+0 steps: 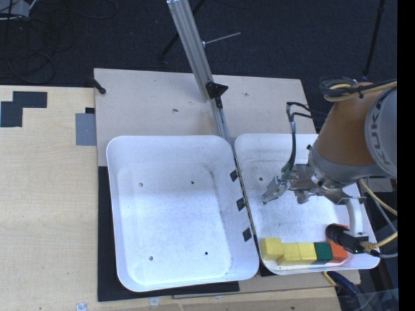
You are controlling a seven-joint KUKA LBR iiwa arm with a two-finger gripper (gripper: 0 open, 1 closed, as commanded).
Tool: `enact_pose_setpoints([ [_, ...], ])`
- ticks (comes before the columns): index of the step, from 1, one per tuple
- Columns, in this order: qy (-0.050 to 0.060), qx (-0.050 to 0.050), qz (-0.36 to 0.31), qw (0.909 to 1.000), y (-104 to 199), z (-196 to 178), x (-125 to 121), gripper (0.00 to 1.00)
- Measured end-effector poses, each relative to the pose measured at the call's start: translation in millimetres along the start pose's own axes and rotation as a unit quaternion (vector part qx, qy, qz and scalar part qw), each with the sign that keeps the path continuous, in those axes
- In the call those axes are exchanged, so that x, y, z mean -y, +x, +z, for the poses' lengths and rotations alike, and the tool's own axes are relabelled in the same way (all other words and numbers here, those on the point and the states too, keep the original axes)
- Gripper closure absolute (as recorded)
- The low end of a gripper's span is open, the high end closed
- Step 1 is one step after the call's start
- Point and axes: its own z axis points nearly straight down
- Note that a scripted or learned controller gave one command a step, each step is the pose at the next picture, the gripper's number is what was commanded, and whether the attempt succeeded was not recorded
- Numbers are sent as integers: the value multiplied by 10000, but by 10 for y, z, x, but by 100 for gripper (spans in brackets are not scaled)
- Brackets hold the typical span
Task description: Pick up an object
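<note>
Scene: two white bins side by side on a bench, seen from above at a slant.
Arm (353, 131): grey with an orange band, reaching in from the right over the right bin (259, 142).
Gripper (275, 190): over the middle of the right bin, toward its left wall, pointing down and left.
Gripper state: too small and blurred to tell how far open it is. No block is at it, so it appears to hold nothing.
Blocks: four in a row along the near wall of the right bin, each touching the next.
Row order, left to right: yellow block (271, 247), second yellow block (296, 251), green block (322, 251), orange block (339, 253).
Gap: the row lies nearer the camera than the gripper and apart from it, with bare bin floor between.
Left bin (123, 153): it plays no part for now.
Step in hand: judged as the approach. Nothing is grasped yet and the gripper is not over any block.
Next move calls for: travel toward the near wall, then a straight descent onto one block.
Likely target: the left yellow block is closest and has one free side.
Risk: the blocks are packed tightly against the wall, leaving little room to close around just one.
</note>
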Motion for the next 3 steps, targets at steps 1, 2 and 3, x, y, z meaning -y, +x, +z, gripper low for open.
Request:
enact_pose_setpoints([
  [1, -15, 6, 2, 10000, 425, -2220, 149, 0],
  [2, 35, 12, -50, 10000, 442, -2275, 149, 100],
  [3, 67, 8, 17, 10000, 292, -1415, 130, 100],
])
